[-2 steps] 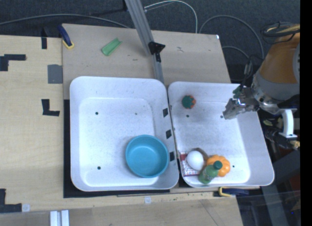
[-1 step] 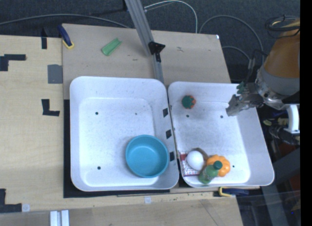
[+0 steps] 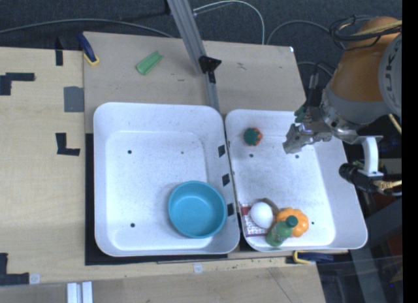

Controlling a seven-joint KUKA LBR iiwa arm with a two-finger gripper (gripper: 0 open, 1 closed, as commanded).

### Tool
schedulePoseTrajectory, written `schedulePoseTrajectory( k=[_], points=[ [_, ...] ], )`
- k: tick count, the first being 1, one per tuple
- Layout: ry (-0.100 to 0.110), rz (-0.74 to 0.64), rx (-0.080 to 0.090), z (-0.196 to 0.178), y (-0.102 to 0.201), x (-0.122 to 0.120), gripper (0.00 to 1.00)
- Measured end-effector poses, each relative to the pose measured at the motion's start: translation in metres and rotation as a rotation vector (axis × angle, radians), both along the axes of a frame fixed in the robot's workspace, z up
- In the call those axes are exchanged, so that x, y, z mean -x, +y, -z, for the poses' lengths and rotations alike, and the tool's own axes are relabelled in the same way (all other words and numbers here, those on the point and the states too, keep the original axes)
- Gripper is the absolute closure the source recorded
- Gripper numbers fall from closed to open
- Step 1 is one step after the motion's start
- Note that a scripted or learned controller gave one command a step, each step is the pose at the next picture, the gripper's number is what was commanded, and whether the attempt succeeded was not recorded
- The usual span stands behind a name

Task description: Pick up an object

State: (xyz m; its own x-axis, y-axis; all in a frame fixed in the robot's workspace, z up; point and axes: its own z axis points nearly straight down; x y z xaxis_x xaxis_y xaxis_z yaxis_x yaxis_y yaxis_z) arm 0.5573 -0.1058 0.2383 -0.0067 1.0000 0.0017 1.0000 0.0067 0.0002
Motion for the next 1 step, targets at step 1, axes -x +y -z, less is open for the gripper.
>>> schedulePoseTrajectory(
  k=[1],
  points=[
    [0.001, -0.002, -0.001, -0.0040, 0.0627, -0.0019, 1.00]
  ],
)
